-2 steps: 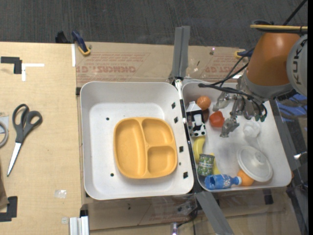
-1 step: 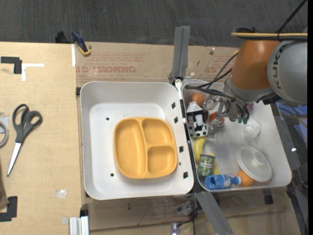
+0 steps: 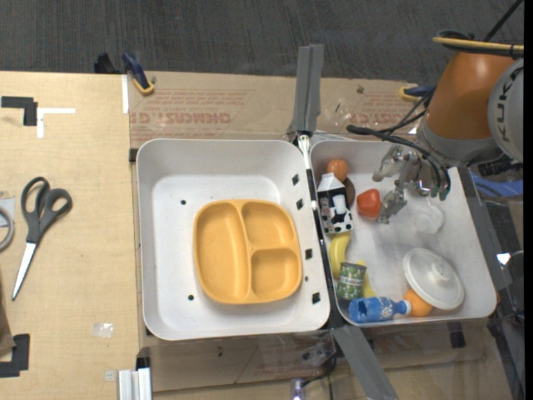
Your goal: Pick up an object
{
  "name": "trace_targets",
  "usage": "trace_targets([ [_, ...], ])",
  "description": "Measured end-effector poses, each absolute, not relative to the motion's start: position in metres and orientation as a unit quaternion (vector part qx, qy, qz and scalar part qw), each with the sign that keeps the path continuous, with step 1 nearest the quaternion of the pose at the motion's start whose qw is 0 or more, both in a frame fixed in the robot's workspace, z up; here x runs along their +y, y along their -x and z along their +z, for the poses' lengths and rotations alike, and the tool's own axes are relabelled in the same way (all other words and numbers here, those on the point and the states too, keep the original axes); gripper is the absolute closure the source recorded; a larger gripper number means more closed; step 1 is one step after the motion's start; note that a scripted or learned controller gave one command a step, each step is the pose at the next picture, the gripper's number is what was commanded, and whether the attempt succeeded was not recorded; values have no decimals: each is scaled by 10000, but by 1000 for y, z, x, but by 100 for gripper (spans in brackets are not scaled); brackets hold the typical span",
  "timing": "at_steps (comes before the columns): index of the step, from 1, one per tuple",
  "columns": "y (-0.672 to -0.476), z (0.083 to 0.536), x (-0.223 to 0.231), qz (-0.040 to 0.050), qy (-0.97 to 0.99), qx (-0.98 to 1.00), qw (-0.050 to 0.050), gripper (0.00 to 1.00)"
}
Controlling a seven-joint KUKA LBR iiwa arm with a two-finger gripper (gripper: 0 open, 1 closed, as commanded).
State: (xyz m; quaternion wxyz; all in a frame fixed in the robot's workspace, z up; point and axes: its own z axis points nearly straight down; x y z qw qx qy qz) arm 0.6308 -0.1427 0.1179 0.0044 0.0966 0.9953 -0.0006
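Objects to pick from all lie in the right bin [image 3: 479, 248], and that bin is the landmark for every place named below. Far to its left, scissors [image 3: 37, 215] rest on the bench [image 3: 67, 307]. Just left of it sits the left bin [image 3: 158, 223] with a yellow divided plate [image 3: 247, 250] inside.

Along the right bin's left wall, from back to front, are an orange thing [image 3: 336, 169], a black and white carton [image 3: 335, 207], a banana [image 3: 338, 252] and a green can [image 3: 351, 280]. A blue bottle [image 3: 376, 308] lies at its front edge, touching a small orange ball [image 3: 419, 303]. A red tomato-like thing [image 3: 368, 202] sits near the back middle. A white lid [image 3: 433, 277] rests toward the front right.

The pincer [image 3: 398, 192] hangs over the back middle of the right bin, just right of the red thing. Its fingers look a little apart, with nothing between them.

To do this step well, I think it should pick one thing that stands alone, like the red one. It should line up right over it, go straight down, and close gently. The crowded left wall looks harder, because fingers could bump the neighbors.
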Motion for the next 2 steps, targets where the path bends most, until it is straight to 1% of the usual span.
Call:
trace_targets([
  [1, -619, 94, -99, -4, -1758, 9844, 27, 0],
  [2, -621, 105, -99, -15, -1741, 9847, 56, 100],
])
